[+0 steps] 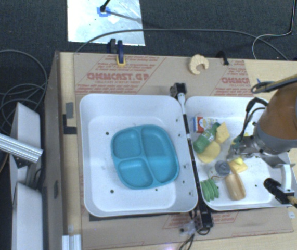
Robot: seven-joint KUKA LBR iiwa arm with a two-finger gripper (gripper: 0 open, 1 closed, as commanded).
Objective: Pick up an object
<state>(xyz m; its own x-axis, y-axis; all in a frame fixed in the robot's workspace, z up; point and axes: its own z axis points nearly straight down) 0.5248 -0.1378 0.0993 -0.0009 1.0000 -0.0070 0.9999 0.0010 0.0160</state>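
Nearest me in the right bin (273, 202) I see a tan bread-like piece (235, 186) beside a green ridged item (209, 188), both close to the near wall. Just beyond them sit a small grey round object (222, 167) and a yellow block (237, 165). My end effector (239, 149) hangs right over that yellow block, with the arm (288, 119) reaching in from the right; I cannot tell how it stands, since the wrist hides it from me. Farther in are a yellow-green rounded piece (209, 150), a green bottle-like piece (205, 138), a yellow wedge (222, 133) and a red-and-white packet (200, 123). The left bin (93, 155) holds a blue divided plate (145, 155). At the far end of the bench (138, 72) lies a pale croissant-shaped toy (198, 63).
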